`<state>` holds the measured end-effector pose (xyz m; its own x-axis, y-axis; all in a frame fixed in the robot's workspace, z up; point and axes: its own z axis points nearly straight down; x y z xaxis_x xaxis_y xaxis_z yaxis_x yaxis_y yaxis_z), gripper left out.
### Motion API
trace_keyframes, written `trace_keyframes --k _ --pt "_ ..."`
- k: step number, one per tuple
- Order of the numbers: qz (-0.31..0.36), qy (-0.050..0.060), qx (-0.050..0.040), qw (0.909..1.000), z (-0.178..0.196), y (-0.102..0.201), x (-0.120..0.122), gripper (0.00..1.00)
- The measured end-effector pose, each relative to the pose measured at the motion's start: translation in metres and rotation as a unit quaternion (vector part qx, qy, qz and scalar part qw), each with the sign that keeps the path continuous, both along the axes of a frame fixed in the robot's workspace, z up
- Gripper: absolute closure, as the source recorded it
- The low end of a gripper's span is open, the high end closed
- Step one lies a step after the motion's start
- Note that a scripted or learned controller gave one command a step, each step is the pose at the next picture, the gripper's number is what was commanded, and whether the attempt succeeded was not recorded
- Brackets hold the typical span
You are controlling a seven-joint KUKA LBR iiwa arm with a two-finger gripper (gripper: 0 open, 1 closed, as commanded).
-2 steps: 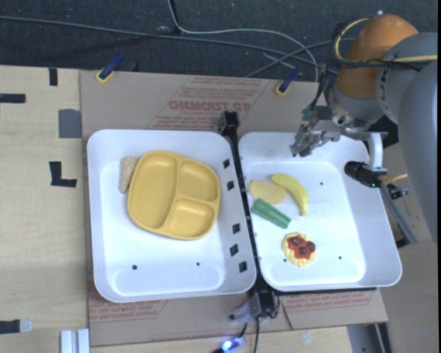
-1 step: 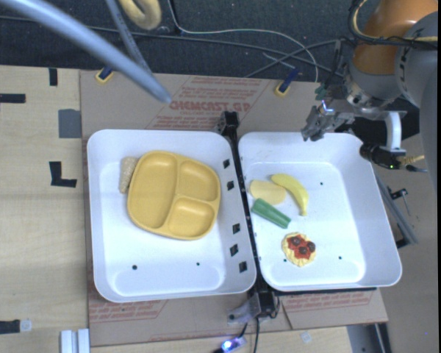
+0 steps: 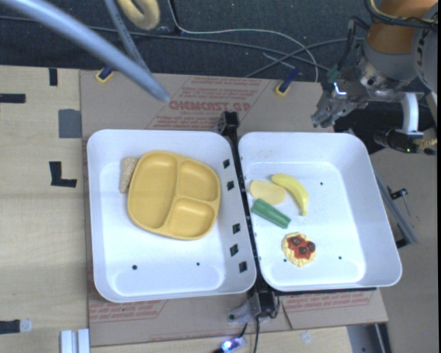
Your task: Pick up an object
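Observation:
In the right bin (image 3: 349,153) lie a yellow banana (image 3: 293,191), a pale yellow slice (image 3: 267,191), a green pepper piece (image 3: 270,213) and a small pizza slice (image 3: 300,249). My gripper (image 3: 329,115) hangs beyond the right bin's far edge, above the bench, well apart from all of these. Nothing shows between its fingers. The grey arm with the orange band (image 3: 400,6) rises from it at the top right.
The left bin (image 3: 110,197) holds a yellow divided plate (image 3: 173,195) with a tan bread slice (image 3: 126,173) tucked beside its left edge. Cables run across the dark bench behind the bins. A grey pole (image 3: 81,31) slants across the top left.

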<state>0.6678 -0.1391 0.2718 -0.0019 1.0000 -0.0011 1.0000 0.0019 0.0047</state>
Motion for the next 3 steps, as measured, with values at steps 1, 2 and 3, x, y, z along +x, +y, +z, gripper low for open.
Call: trace_keyframes --k 1,2,3 --pt "0.001 0.004 0.0007 1.0000 -0.016 0.044 -0.028 1.00" --pt "0.001 0.004 0.0006 1.0000 -0.026 0.083 -0.045 1.00" --pt "0.001 0.005 0.0010 1.0000 -0.041 0.129 -0.071 1.00"
